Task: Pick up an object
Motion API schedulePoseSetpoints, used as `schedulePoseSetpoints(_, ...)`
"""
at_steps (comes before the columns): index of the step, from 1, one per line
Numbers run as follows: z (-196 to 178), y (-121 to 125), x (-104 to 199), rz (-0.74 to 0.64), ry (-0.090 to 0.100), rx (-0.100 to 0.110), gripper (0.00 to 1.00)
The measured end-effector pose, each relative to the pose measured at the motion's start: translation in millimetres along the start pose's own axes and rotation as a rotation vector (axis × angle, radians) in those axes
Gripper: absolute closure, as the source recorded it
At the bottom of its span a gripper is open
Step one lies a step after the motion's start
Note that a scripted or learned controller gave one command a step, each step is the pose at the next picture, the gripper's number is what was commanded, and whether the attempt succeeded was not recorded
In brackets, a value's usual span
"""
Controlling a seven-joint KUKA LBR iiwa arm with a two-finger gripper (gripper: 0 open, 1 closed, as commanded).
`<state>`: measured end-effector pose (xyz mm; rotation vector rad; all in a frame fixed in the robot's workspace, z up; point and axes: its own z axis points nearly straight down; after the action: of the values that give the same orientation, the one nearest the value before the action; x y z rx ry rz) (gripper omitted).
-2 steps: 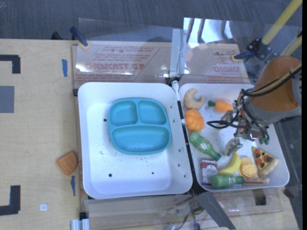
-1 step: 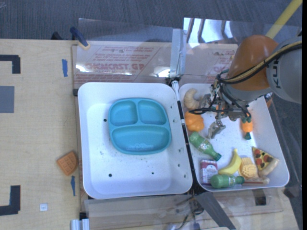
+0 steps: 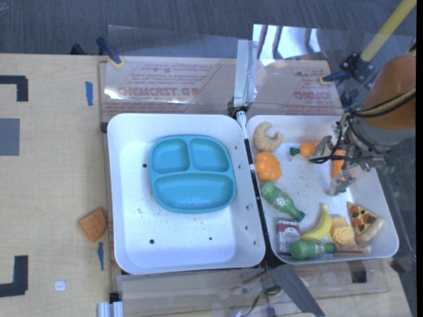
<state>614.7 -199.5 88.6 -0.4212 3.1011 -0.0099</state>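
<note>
The claw (image 3: pixel 340 177) hangs over the right side of the right bin (image 3: pixel 390 233), its metal fingers pointing down toward the white floor; whether they are parted or pressed together cannot be told from this slanted overhead view, and nothing is seen between them. Just left of it, at the far part of the bin, lies a small orange carrot (image 3: pixel 305 150). A pale croissant (image 3: pixel 267 136) sits at the bin's far left corner, with a round orange fruit (image 3: pixel 268 166) just near of it. A green bottle (image 3: pixel 281 201) lies tilted along the bin's left side. At the near end cluster a red-labelled packet (image 3: pixel 287 234), a second green bottle (image 3: pixel 312 249) on its side, a yellow banana (image 3: pixel 320 225), a piece of corn (image 3: pixel 341 232) and a pizza slice (image 3: pixel 365 220), the slice nearest the claw and lying near of it. The grey arm (image 3: pixel 390 94) with its orange band enters from the right. In the left bin (image 3: pixel 125 197) rests a blue divided plate (image 3: pixel 192 174) with three compartments. On the wooden tabletop (image 3: pixel 46 177) left of the bins lies a small brown waffle (image 3: pixel 93 224), well apart from everything else.
</note>
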Motion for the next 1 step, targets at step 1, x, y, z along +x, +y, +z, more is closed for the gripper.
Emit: schedulePoseSetpoints(1,0.0,39.1,-24.3,0.018,-0.002,-0.004,0.0)
